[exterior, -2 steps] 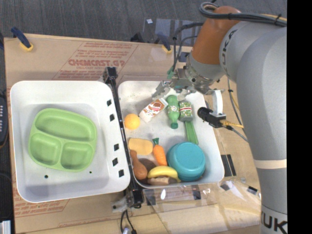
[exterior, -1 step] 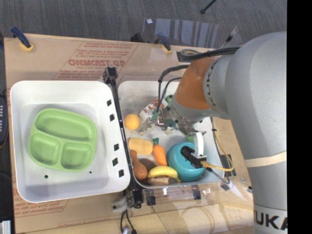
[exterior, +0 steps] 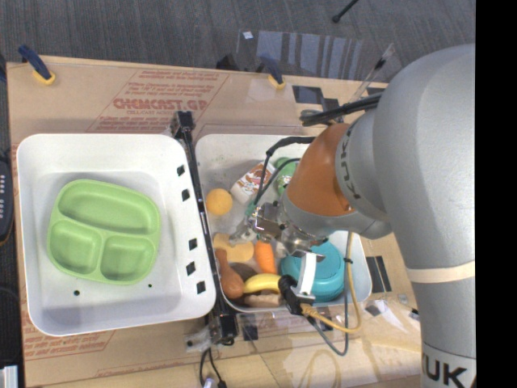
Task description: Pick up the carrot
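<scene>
Carrot [exterior: 264, 256] hemmed by banana [exterior: 262, 283]

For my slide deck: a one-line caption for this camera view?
Arm's hand above the carrot in the cluttered right bin; green tray in the left.

A light green plastic plate with three compartments [exterior: 102, 231] lies in the left white bin [exterior: 32, 217]. In the right white bin [exterior: 212, 148] sit a round orange-yellow ball-like fruit [exterior: 218, 201], a yellow banana [exterior: 262, 283], a brown sausage-shaped piece [exterior: 231, 281] and a teal round bowl [exterior: 333, 275]. Both bins rest on a brown cardboard sheet with red print [exterior: 153, 95]. A blue-and-yellow clamp [exterior: 36, 65] grips the bench's far left corner.
</scene>
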Motion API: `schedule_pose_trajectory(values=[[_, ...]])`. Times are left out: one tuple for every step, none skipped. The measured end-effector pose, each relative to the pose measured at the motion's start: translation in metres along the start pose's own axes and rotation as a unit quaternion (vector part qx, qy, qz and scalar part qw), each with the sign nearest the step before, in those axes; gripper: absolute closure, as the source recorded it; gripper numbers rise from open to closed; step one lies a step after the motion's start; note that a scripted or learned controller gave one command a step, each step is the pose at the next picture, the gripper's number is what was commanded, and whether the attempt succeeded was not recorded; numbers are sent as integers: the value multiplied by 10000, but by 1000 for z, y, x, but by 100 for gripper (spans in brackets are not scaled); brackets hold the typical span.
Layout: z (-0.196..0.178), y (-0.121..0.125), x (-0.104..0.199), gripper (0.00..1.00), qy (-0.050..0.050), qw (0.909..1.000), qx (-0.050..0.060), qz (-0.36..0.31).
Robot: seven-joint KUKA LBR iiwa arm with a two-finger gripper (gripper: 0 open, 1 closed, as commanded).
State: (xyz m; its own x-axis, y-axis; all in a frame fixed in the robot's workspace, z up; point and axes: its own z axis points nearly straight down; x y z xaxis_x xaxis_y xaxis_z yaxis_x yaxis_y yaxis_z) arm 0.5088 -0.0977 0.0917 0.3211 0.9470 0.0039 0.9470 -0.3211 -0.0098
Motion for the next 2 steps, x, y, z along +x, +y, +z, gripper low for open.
schedule_pose_trajectory(values=[[-10, 1, 1, 100, 1, 10000, 23, -53], [-129, -19, 7, 100, -13, 9999, -48, -122]])
